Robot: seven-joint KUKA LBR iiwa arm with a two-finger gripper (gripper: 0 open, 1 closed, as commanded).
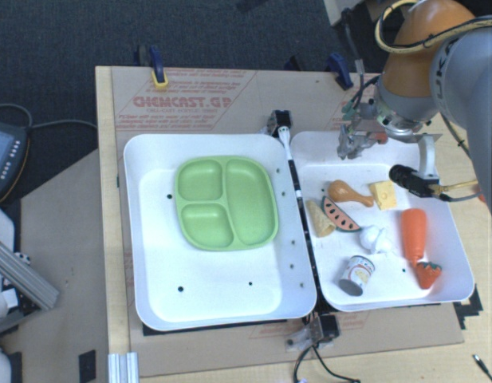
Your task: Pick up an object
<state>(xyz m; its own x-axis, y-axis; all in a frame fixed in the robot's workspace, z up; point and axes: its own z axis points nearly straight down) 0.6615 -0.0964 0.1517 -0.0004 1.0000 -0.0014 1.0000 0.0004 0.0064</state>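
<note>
Two white bins on cardboard-covered worktop (190,94), dark carpet beyond. Left bin (150,278): one green three-section plate (227,203). Right bin (453,274): one drumstick (348,192), cheese wedge (382,195), watermelon slice (340,215), carrot (414,232), strawberry (427,273), small can (356,274). Claw (354,146) over right bin's far-left corner, holds nothing; opening hard to judge.
</note>
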